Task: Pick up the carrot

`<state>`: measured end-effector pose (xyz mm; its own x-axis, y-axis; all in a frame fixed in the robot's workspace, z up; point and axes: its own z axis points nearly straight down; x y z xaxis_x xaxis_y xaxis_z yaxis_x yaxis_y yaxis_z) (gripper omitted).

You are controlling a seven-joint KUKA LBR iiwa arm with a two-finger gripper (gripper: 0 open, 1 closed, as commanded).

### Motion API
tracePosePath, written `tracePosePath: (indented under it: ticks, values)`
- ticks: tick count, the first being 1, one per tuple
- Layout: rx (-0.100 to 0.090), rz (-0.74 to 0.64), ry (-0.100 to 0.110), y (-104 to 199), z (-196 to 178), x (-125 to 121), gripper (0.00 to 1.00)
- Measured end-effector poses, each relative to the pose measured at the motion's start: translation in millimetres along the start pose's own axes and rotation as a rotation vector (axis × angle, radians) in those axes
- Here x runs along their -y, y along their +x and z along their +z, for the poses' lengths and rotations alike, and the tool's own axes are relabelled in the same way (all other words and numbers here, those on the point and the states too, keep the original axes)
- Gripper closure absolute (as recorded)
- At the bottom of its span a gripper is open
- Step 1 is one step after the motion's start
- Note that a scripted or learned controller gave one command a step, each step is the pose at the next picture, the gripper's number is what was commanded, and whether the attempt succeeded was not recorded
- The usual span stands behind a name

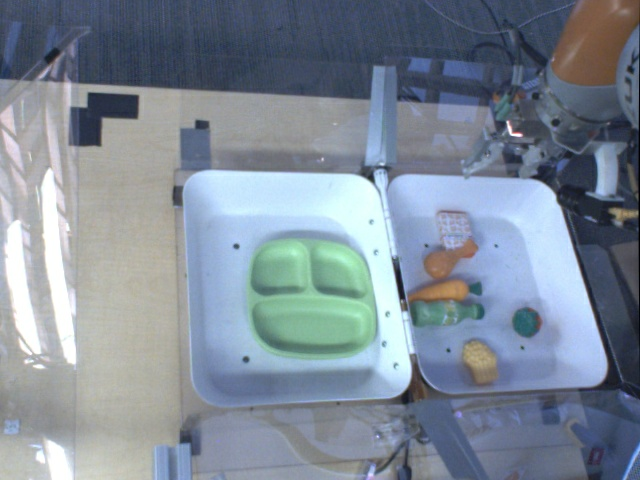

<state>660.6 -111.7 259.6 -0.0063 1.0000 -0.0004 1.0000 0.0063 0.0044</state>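
Gripper [497, 154] hangs beyond the back rim of the right bin [575, 258], under the grey and orange arm [590, 48]; it carries nothing, and whether it is spread or closed cannot be told from this far off.

The carrot [442, 291] lies in the right bin, near that bin's left wall, with its green end pointing away from the wall. Just behind the carrot sits an orange drumstick [449, 259], and behind that a waffle-like cracker [453, 228]. Touching the carrot on its front side lies a green bottle [447, 313]. Toward the right of the carrot is a small green and orange ball [526, 320], and nearer the front rim a yellow corn cob [480, 361]. The left bin [210, 298] holds a green divided plate [311, 297].

By this picture the task is hardly begun: the carrot is untouched, so approach, descent, grasp and lift all remain.

No brand, label or writing is legible anywhere.
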Motion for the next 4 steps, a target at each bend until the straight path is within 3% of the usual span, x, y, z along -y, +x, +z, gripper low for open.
tracePosePath:
  ticks: [1, 2, 3, 4]
  values:
    - [0.0, -0.005, 0.001, 16.5, 108.3, 54.8, 0.0]
    - [0.001, -0.275, -0.008, 4.2, 169.7, 87.4, 0.0]
    - [0.0, -0.275, -0.015, 5.7, 157.0, 84.6, 1.0]
    - [-0.001, 0.026, -0.001, 65.3, 73.6, 110.3, 1.0]
